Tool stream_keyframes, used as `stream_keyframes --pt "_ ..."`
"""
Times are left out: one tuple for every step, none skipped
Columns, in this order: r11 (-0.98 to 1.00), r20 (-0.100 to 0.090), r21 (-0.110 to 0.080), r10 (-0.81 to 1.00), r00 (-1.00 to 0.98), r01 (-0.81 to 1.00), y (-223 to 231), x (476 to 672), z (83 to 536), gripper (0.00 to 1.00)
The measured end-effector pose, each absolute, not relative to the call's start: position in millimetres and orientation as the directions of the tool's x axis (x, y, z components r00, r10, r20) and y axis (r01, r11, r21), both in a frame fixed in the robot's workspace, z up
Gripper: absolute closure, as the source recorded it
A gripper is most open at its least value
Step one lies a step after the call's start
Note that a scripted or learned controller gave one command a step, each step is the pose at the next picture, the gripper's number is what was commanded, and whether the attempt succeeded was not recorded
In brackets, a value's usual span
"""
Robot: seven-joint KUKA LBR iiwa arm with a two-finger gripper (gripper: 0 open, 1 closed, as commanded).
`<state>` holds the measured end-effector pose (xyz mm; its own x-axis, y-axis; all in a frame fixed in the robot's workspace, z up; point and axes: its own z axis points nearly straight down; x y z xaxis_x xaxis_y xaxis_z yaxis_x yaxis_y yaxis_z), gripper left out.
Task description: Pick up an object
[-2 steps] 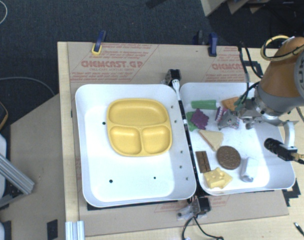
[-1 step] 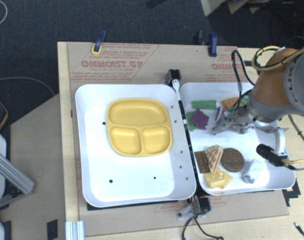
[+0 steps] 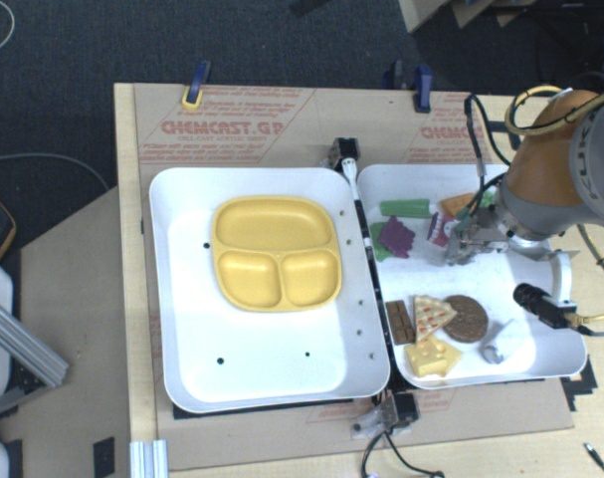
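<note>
My gripper (image 3: 460,245) reaches in from the right, low over the upper middle of the right bin (image 3: 540,361). Just left of it lie a small dark red-and-white piece (image 3: 439,229) and a purple toy (image 3: 393,237). A green block (image 3: 406,208) sits by the bin's back wall, and an orange item (image 3: 458,206) is partly hidden behind the wrist. Toward the front lie a pizza slice (image 3: 433,315), a brown cookie (image 3: 469,319), a chocolate bar (image 3: 399,322), a yellow cheese wedge (image 3: 431,358) and a small grey piece (image 3: 494,351).
The left bin (image 3: 182,297) holds a yellow divided plate (image 3: 277,251). The arm's grey body with its orange band (image 3: 545,172) hangs over the right bin's back right corner. A black cable fitting (image 3: 540,305) sticks out near the right rim.
</note>
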<state>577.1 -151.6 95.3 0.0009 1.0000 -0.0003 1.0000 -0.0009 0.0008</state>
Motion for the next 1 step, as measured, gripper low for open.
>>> stream_keyframes --pt "0.001 -0.002 0.006 1.000 -0.001 1.000 -151.0 581.0 158.8 1.00"
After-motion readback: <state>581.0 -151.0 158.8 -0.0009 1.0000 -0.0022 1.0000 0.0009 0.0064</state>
